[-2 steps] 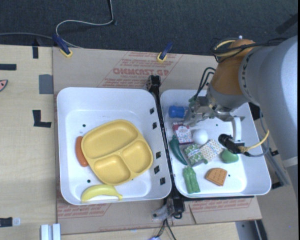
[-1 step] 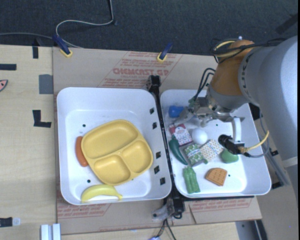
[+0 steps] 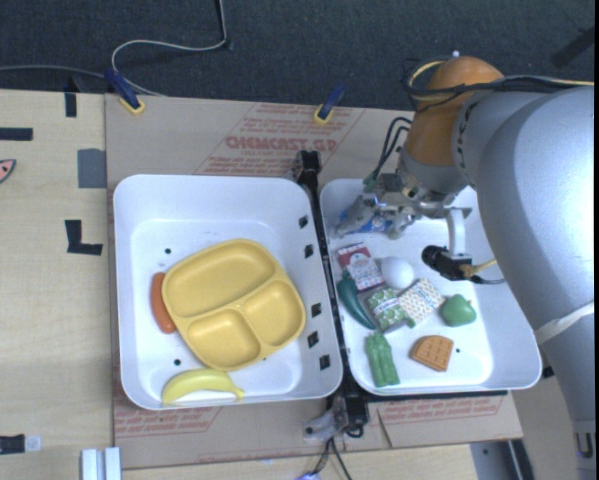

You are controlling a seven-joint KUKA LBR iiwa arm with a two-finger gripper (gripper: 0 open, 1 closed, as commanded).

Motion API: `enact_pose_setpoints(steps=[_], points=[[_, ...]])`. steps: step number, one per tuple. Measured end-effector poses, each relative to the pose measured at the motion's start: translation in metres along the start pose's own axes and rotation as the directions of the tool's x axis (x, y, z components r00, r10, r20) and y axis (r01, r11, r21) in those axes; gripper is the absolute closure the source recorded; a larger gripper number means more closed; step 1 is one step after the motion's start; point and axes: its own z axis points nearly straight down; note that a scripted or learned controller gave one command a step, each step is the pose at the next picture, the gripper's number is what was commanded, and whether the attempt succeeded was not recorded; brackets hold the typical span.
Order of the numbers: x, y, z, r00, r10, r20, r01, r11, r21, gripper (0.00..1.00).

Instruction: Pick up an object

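A: What lies nearest in the bins?
B: A banana [image 3: 201,385] in the left bin [image 3: 139,218], touching a yellow divided tray [image 3: 233,303]. In the right bin [image 3: 509,363] sit a waffle [image 3: 432,352] and a green bottle [image 3: 382,359].
A: And farther back?
B: A white egg [image 3: 397,271] beside a red packet [image 3: 357,263].
A: The claw [image 3: 384,211]?
B: It hangs over the right bin's far end, above those objects. Whether it is open or closed cannot be told.

— What is seen in the left bin [image 3: 139,268]?
— A yellow divided tray [image 3: 234,303], a banana [image 3: 201,386] below it.
— And in the right bin [image 3: 499,353]?
— Small items are scattered; the gripper [image 3: 384,211] is positioned at its upper left.
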Motion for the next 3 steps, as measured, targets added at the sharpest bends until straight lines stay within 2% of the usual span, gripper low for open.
enact_pose_setpoints(steps=[1, 2, 3], points=[[0.0, -0.004, -0.007, 1.0, 0.0, -0.002, 0.0, 1.0, 0.018, 1.0], [0.037, 0.001, -0.16, 1.0, -0.001, 0.004, 0.001, 1.0, -0.028, 1.0], [0.037, 0.0, -0.158, 1.0, 0.0, 0.005, 0.0, 1.0, -0.023, 0.0]])
